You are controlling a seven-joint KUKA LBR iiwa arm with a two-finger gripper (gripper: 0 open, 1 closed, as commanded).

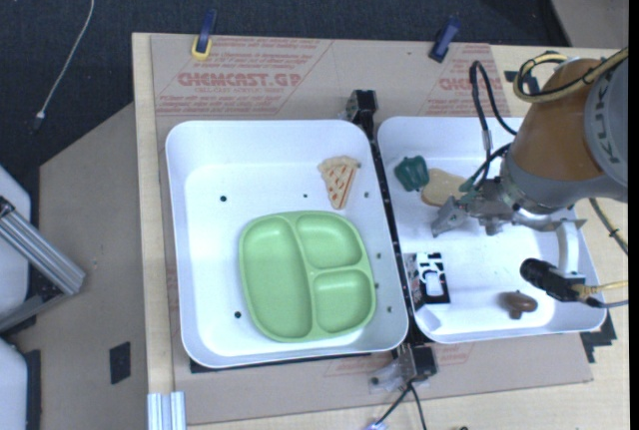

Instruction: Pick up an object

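Lying toward the far end of the view's right-hand bin point(479, 263), a tan rounded object point(441, 185) touches a teal object point(410, 171); the gripper point(467, 211) hangs just beside it, its grasp impossible to tell; nearer lie a black-and-white box point(431, 278) and a small brown object point(517, 302).

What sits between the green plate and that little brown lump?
In the camera view, a small black-and-white box lies there, just inside the right bin.

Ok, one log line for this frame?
gripper over right bin | near tan piece, green piece | held: unclear | left bin: green plate, wedge toy
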